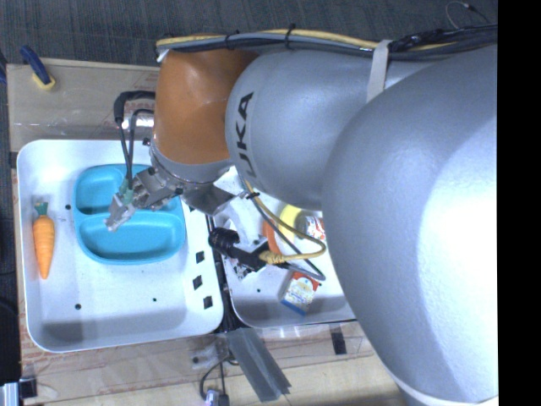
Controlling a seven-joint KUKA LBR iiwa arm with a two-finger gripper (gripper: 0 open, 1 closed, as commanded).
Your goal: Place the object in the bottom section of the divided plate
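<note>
Right now the gripper (121, 208) is hanging over the blue divided plate (161, 237), near the plate's dividing ridge. Whether it is clutching anything, I cannot tell. The carrot (43, 244), probably the object meant, is lying outside the plate, well off its left rim. To do this step well, the gripper should be dropping squarely over the carrot's middle, gripping across its width, then carrying it to the plate's lower section.
</note>
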